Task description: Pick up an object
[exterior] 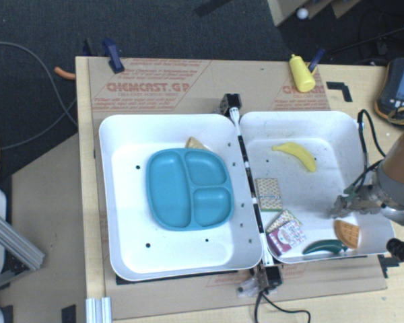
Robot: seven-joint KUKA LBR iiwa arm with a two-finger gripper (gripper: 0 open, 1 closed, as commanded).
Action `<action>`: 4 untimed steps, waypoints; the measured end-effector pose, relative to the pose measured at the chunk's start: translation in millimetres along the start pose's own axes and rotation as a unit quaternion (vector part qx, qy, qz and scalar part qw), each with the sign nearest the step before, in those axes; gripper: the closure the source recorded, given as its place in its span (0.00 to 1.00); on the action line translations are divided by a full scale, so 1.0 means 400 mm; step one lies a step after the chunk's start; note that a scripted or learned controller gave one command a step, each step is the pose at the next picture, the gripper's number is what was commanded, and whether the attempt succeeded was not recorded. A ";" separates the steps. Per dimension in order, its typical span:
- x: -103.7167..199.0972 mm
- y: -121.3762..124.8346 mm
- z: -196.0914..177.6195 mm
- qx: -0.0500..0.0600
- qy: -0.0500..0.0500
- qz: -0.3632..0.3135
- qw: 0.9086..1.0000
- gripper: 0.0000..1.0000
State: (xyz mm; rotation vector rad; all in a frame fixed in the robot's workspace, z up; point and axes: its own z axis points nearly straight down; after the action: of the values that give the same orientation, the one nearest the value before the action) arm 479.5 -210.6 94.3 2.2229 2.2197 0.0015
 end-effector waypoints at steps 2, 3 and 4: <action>0.171 0.132 -0.207 0.000 0.000 -0.001 1.000 0.00; 0.232 0.323 -0.169 0.000 0.000 -0.002 1.000 0.00; 0.130 0.376 0.027 0.001 -0.001 -0.001 1.000 0.00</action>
State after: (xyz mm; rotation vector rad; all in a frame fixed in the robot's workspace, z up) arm 630.1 -158.8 83.8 2.2222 2.2216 -0.0032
